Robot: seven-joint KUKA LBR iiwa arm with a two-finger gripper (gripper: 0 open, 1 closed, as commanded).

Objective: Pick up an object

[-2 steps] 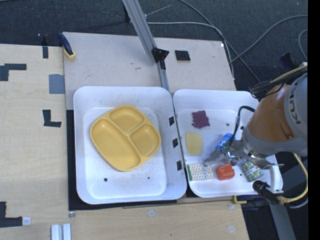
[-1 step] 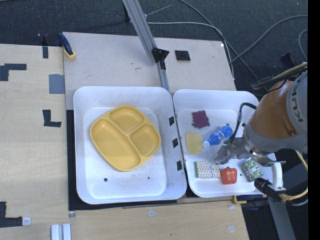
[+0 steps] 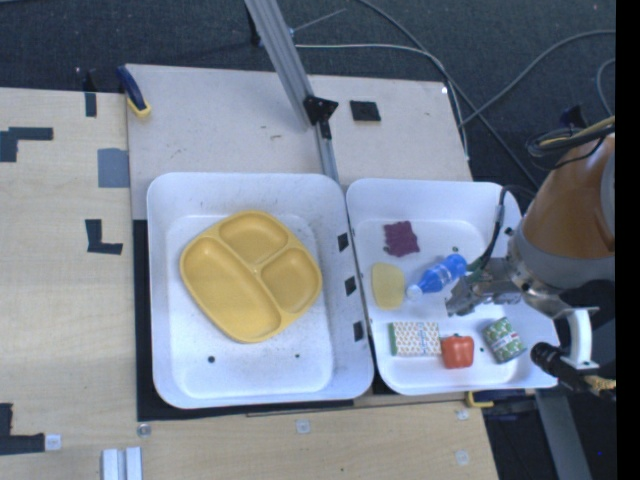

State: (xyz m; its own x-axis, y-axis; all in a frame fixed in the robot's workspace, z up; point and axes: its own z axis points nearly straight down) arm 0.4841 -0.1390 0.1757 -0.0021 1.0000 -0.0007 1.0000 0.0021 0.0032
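The right bin (image 3: 428, 194) holds a purple piece (image 3: 400, 238), a pale yellow piece (image 3: 388, 284), a small blue and white bottle (image 3: 438, 275), a white patterned packet (image 3: 415, 339), a red piece (image 3: 457, 351) and a green patterned can (image 3: 503, 339). My gripper (image 3: 472, 295) hangs low over this bin, just right of the bottle and above the can. Its dark fingertips sit close to the bottle's right end. Nothing shows between them.
The left bin (image 3: 170, 268) holds a yellow divided plate (image 3: 250, 274). A metal pole (image 3: 285, 48) slants down to the bins' shared back edge. Cables (image 3: 520, 78) lie on the dark floor at the back right. The arm's orange band (image 3: 570, 213) rises at the right edge.
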